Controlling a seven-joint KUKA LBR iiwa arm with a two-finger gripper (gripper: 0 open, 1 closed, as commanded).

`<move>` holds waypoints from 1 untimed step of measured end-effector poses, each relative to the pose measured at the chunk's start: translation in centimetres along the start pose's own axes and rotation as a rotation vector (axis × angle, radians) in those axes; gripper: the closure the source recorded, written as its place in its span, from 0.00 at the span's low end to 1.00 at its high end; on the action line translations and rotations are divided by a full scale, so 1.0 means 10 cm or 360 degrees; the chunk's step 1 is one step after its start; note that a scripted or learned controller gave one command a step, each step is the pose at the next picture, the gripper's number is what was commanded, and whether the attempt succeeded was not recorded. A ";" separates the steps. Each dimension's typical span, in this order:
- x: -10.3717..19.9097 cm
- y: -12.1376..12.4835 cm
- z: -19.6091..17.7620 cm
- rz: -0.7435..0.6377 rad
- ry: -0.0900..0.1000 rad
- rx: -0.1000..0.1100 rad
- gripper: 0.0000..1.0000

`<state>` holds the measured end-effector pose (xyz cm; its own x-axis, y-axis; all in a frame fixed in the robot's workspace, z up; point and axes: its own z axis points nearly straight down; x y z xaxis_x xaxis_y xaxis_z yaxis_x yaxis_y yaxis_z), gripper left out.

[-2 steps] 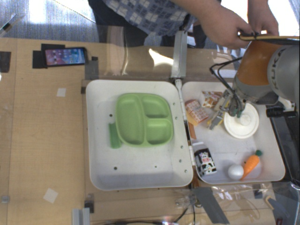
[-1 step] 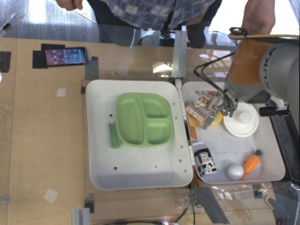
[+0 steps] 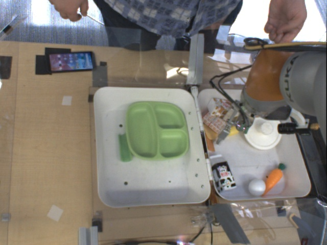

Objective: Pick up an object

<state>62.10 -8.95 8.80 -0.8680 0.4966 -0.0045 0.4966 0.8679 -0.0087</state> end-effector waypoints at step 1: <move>-0.08 0.06 -0.16 -0.0005 -0.0010 -0.0018 1.00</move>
<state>63.11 -8.80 10.40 -0.8696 0.4936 -0.0105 0.4936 0.8697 0.0026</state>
